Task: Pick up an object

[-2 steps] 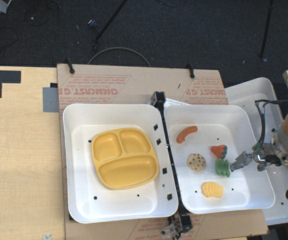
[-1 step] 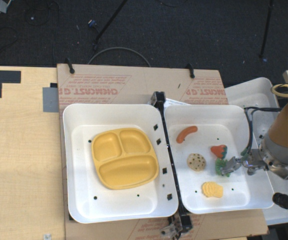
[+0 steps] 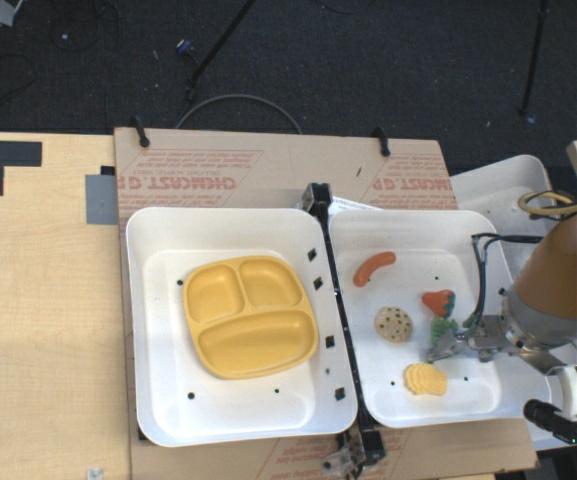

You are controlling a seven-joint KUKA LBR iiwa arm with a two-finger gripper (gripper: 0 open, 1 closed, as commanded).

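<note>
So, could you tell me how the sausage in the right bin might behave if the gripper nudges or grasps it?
The sausage looks rounded and smooth, so it would probably roll or slip sideways when pushed. It lies apart from the other items, and its slight curve may limit rolling. It looks small, likely light.

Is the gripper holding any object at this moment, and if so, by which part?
It cannot be told. The gripper is low in the right bin, beside the red and green toy, with nothing visibly between its fingers.

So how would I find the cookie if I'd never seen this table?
Look in the right-hand white bin, the one without the yellow divided plate. Near its middle, below the orange-red sausage and above the lumpy yellow piece, lies the cookie. It is the only round, pale tan thing there, and it has dark speckles like chocolate chips.
</note>
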